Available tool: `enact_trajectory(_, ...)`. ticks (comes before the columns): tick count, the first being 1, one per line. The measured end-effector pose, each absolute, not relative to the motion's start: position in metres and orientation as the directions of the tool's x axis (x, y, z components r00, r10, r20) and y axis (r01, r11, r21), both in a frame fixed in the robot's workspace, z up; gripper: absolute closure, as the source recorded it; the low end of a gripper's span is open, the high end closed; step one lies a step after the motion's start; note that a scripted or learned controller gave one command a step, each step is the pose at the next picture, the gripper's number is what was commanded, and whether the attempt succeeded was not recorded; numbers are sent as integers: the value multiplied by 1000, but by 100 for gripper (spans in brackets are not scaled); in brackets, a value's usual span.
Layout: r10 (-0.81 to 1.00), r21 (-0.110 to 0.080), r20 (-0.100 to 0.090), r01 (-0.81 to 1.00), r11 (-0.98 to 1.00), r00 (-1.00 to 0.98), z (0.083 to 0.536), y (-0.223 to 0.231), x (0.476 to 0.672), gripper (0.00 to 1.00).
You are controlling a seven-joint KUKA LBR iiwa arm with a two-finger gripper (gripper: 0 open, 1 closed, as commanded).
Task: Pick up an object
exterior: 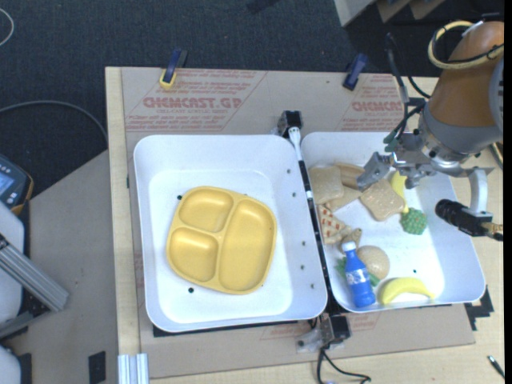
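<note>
A: Where's open room?
B: The left bin around the yellow plate. The right bin is crowded: bread, bottle, banana.
A: Gripper?
B: The gripper is spread above the bread. Cardboard reads "CHEMCAST".

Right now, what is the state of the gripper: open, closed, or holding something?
Gripper: above the right bin, near the bread slice; open or closed cannot be told.
</note>
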State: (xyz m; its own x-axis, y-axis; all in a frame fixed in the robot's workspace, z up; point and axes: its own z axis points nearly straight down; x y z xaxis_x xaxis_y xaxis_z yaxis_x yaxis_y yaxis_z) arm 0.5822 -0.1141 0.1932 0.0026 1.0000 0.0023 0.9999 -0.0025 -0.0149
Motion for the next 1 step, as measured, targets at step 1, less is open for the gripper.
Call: enact_trajectory(1,1000,0,0,1000,0,0,201,-114,585,0)
